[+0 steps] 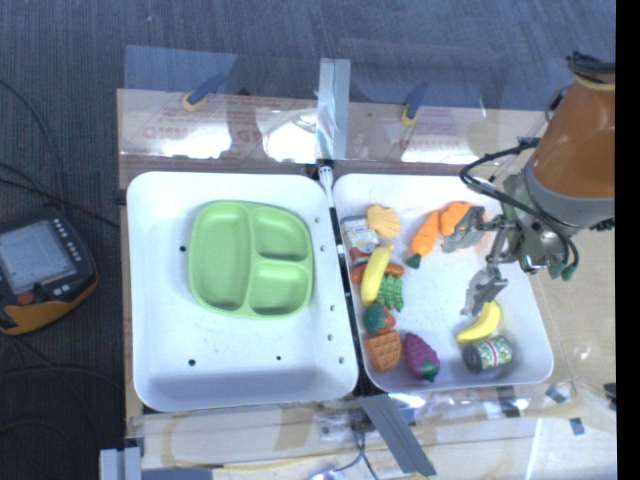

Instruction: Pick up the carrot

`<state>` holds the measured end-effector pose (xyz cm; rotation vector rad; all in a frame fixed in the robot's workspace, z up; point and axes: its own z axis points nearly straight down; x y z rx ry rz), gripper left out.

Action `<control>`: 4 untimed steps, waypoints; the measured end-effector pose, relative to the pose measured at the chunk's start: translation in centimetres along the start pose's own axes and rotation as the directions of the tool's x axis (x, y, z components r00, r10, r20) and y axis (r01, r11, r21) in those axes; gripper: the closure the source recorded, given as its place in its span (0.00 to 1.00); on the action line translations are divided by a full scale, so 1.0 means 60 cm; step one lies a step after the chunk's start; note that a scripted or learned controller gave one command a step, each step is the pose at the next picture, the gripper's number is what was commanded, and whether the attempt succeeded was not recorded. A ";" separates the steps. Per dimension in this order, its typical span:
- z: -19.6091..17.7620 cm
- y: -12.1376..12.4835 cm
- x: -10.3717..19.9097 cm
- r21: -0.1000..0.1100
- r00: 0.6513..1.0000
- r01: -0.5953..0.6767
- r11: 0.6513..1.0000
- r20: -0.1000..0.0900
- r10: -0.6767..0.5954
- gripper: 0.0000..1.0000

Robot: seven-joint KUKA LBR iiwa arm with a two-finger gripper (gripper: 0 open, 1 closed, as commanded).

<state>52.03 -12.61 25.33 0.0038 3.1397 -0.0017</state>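
Camera view: right bin (535, 353) holds toy food; left bin (160, 368) holds a green divided plate (250, 258). Carrot (426, 232) lies at the right bin's 12 o'clock edge, tip toward 7 o'clock. Gripper (478, 258) hangs over the bin's 2 o'clock area, fingers spread wide with nothing between them; one fingertip (462, 230) sits just beside the carrot at its 3 o'clock. A banana (479, 323) lies at 5 o'clock from the gripper.

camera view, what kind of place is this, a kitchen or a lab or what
Probably a robot lab bench, not a kitchen: two white bins taped to a board, toy food such as a carrot and banana, and a teach pendant with cables on grey carpet.
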 end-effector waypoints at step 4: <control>0.112 0.098 -0.130 0.000 0.996 0.088 0.996 0.005 -0.088 1.00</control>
